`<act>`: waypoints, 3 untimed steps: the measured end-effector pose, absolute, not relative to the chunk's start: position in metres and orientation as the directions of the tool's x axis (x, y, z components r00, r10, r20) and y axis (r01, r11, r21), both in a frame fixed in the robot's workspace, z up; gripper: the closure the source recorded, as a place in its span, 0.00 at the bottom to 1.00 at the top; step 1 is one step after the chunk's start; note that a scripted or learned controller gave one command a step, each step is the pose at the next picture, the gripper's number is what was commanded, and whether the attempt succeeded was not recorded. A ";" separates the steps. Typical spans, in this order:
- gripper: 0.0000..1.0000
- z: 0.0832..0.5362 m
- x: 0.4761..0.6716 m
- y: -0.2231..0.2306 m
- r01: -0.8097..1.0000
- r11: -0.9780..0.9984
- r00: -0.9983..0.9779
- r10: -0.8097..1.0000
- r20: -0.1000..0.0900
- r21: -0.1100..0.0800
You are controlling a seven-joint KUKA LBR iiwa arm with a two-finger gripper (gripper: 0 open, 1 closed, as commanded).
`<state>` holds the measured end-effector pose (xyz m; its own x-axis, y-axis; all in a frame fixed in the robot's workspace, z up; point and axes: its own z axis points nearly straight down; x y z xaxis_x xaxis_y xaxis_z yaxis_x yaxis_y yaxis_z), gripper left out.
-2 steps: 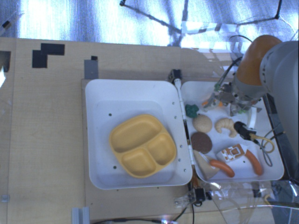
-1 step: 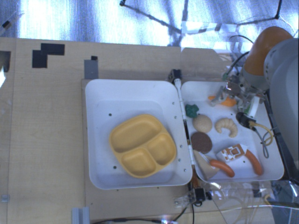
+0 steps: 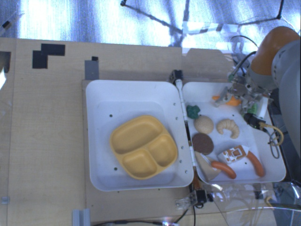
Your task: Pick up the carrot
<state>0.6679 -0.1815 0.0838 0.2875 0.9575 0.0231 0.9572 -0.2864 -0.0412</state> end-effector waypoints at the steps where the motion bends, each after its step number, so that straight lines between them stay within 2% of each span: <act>1: 0.00 0.084 0.666 -0.183 0.925 -0.378 0.379 0.925 0.014 -0.045; 2: 1.00 0.096 0.669 -0.181 0.927 -0.372 0.373 0.928 0.014 -0.038; 3: 0.00 0.095 0.667 -0.182 0.928 -0.371 0.372 0.928 0.012 -0.044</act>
